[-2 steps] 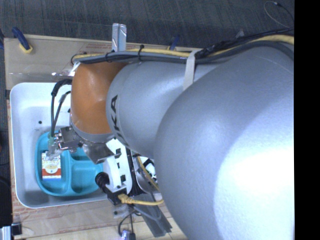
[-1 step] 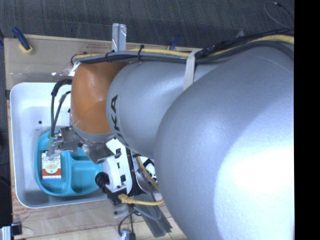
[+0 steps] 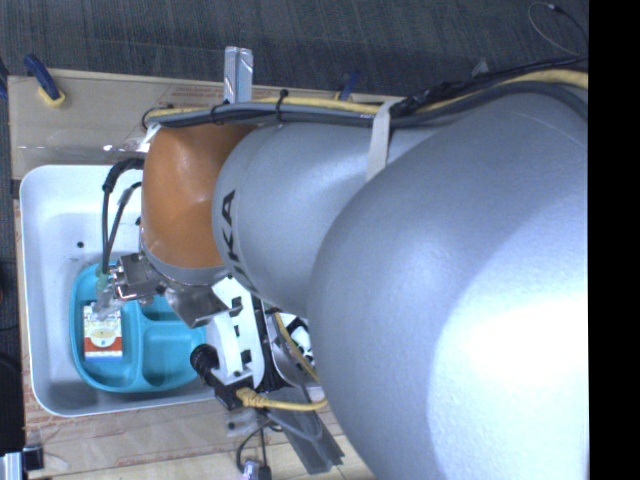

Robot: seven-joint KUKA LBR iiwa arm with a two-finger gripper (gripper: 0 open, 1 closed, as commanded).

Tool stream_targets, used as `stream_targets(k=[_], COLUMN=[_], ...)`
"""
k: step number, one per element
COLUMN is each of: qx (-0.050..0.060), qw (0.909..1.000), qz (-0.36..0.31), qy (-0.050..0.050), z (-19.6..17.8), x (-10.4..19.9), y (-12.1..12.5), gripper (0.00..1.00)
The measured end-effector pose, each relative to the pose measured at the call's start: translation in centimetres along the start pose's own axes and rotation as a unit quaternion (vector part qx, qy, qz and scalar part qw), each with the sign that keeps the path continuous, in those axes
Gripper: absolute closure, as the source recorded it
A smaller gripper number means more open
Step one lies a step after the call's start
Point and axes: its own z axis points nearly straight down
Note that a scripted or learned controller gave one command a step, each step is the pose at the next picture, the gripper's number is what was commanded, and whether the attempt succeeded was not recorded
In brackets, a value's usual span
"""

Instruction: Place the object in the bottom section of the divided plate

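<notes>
Grey arm (image 3: 450,268) hides the jaws; whether they grip I cannot tell. Lower gently over the blue divided plate (image 3: 150,353), beside the small carton (image 3: 102,330), then release.

arm (image 3: 400,268) covers plate's (image 3: 150,353) right, seemingly; left side open

A shallow white plastic bin (image 3: 45,268) sits at the left of a pale wooden bench top (image 3: 75,118). A blue-handled clamp (image 3: 42,78) grips the bench's far left corner. An upright grey metal bracket (image 3: 238,73) stands at the far edge. Dark grey ribbed carpet (image 3: 300,18) covers the floor beyond the bench.
</notes>
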Motion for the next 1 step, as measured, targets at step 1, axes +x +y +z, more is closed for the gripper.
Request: stream_targets(k=[1], qx=[0.000], qw=[1.0000], qz=[0.000], qy=[0.000], z=[0.00], x=[0.00], y=[0.00], gripper=[0.00])
